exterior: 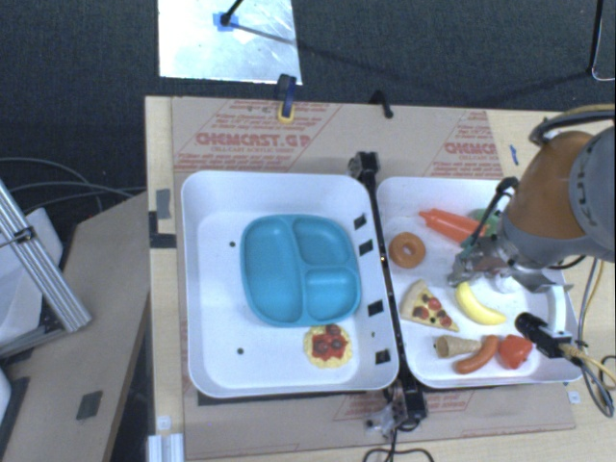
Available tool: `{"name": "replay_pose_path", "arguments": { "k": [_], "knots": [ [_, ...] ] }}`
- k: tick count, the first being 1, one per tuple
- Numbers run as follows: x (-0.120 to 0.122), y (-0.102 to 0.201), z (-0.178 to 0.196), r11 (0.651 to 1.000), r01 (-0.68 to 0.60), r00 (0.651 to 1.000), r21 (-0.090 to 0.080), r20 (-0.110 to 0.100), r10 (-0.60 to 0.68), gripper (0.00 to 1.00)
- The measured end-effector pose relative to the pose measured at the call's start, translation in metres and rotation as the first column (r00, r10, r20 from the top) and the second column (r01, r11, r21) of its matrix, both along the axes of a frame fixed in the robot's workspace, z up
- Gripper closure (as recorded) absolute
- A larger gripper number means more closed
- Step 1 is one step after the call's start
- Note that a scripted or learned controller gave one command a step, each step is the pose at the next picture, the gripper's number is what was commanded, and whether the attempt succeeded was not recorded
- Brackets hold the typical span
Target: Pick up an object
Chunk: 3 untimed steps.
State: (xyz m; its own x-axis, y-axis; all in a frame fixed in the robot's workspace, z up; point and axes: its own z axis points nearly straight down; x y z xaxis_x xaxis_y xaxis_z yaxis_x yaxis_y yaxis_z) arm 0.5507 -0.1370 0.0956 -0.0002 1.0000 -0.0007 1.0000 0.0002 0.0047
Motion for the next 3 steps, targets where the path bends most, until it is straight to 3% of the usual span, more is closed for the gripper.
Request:
{"name": "replay_pose_path", "arguments": {
  "k": [1, 2, 3],
  "knots": [
    [0.001, 0.0, 0.01, 1.0, 0.0, 1.0, 0.0, 0.002, 0.0, 1.0],
    [0.007, 0.003, -0.012, 1.0, -0.003, 1.0, 0.001, -0.005, 0.003, 1.0],
    [-0.04, -0.024, -0.012, 1.0, 0.003, 1.0, -0.001, -0.006, -0.003, 1.0]
  ]
}}
